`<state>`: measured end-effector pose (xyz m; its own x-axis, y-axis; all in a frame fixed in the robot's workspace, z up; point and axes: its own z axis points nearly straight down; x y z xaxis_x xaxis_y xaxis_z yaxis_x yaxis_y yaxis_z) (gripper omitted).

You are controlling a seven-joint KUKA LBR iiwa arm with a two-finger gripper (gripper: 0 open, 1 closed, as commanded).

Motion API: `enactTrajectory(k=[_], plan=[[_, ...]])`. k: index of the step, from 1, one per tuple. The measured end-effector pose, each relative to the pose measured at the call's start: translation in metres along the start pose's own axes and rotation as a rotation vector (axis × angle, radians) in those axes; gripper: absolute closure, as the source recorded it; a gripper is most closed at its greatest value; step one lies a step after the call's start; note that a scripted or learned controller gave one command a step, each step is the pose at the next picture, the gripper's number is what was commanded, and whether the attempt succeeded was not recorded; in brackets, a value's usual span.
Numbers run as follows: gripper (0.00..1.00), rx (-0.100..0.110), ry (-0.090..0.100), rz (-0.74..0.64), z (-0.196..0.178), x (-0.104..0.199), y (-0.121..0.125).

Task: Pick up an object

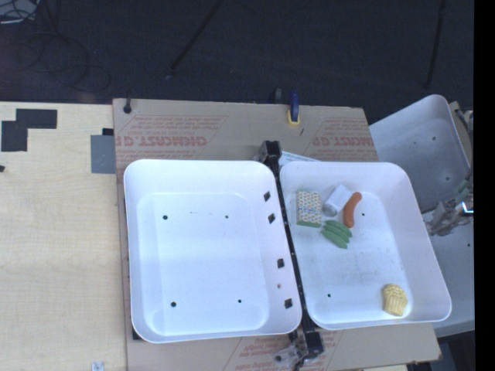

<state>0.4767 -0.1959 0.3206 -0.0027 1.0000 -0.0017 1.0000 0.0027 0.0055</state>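
The right white bin (367,273) holds several small objects. Near its back left lie a checkered block (308,207), a short white cylinder (336,200) and an orange sausage-shaped piece (352,209), close together. A green pea pod (336,233) lies just in front of them. A yellow corn piece (394,300) sits alone in the front right corner.
The left white bin (201,253) stands beside the right one, with black clips (280,263) along the seam between them. Both rest on a cardboard sheet (193,134) with a blue and yellow clamp (294,111) at its back edge. A grey metal plate (421,134) is at the right.
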Motion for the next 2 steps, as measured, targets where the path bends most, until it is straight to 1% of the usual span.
enactTrajectory(k=[1,2], plan=[[1.00,0.009,0.003,0.003,0.027,-0.002,-0.001],[1.00,0.004,0.000,-0.001,0.014,-0.017,0.051]])
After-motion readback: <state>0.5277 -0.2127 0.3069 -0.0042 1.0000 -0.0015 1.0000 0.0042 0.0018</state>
